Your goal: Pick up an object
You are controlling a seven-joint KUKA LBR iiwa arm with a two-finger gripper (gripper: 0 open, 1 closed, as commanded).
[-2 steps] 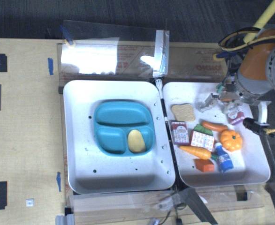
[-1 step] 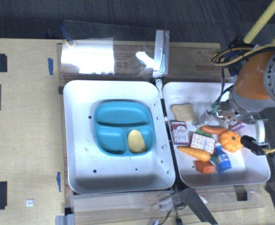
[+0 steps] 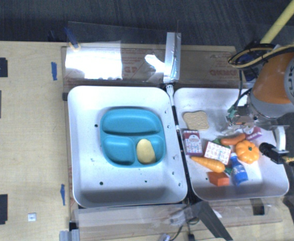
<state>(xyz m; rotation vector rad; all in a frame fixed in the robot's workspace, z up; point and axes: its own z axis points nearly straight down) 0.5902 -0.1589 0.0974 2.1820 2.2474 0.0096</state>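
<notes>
Two white bins are being carried by the desk; the tool [image 3: 236,120], grip state indeterminable, is being held just above-left of the sausage [image 3: 233,140].

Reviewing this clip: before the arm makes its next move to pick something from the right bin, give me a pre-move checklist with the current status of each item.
1. Targets available: ok. The right bin holds a carrot, a small pumpkin, a bread slice, small cartons and a blue bottle.
2. Arm over the pile: ok. The gripper sits above the bin's upper right area.
3. Finger state: cannot tell; the wrist hides it.
4. Nothing already held: cannot tell.
5. Isolated target: not ok for the pile, where items touch; the bread slice lies apart.
6. Left bin drop spot: ok. Blue tray holds a yellow lemon-like item, other compartments free.
</notes>
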